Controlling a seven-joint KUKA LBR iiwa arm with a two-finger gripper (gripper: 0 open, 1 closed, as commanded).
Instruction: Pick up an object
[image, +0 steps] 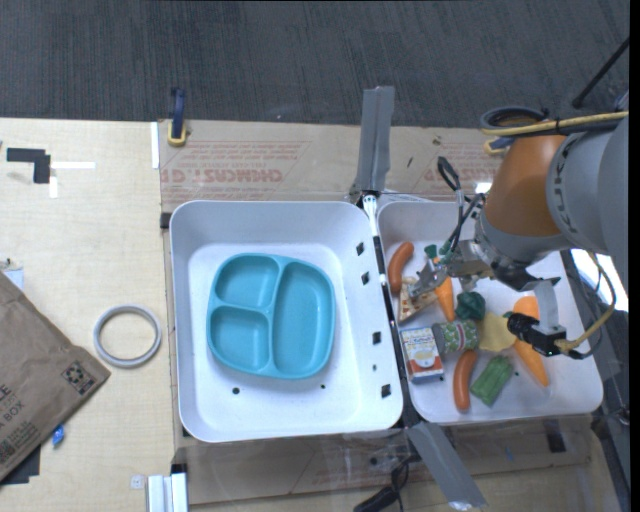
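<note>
My gripper (436, 274) hangs low over the left part of the right bin (560, 400), above a jumble of toy food. Just under it lie an orange carrot piece (444, 298) and a tan wedge (414, 303). An orange-red sausage (400, 265) lies to the gripper's left, by the bin wall. Nearer the front are a small printed carton (423, 353), a second sausage (462, 379), a green block (492, 380), a green pickle (460, 335) and a yellow piece (497, 333). The wrist hides what lies directly beneath it.
The left bin (190, 300) holds a blue divided plate (271, 315). A dark green piece (470, 303) and an orange carrot (532, 362) lie right of the gripper. A tape ring (127, 334) and a cardboard box (35, 370) sit on the bench at left.
</note>
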